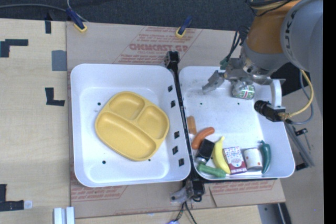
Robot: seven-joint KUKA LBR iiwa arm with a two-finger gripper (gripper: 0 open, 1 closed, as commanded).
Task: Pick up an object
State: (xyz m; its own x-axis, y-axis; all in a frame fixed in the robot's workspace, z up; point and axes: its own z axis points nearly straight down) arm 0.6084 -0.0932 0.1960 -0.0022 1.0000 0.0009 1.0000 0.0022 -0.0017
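My gripper (228, 86) hangs over the back part of the right bin (273, 136), open, with its fingers spread wide. One grey finger (212, 82) points down to the left. A small silver and green can (243, 92) lies right at the other finger; nothing sits squarely between the two. Along the bin's front lie an orange carrot-like piece (203, 135), a small orange stub (191, 124), a black block (206, 148), a yellow banana (221, 155), a green pod (211, 169), a red and white box (233, 159), a white cup (253, 158) and a dark green pepper (266, 155).
The left bin (84, 128) holds a yellow divided plate (132, 125). A black divider (177, 107) runs between the bins. The arm's orange band (268, 23) and its cables (294, 107) overhang the right bin's back right corner. Bare white floor shows mid-bin (231, 120).
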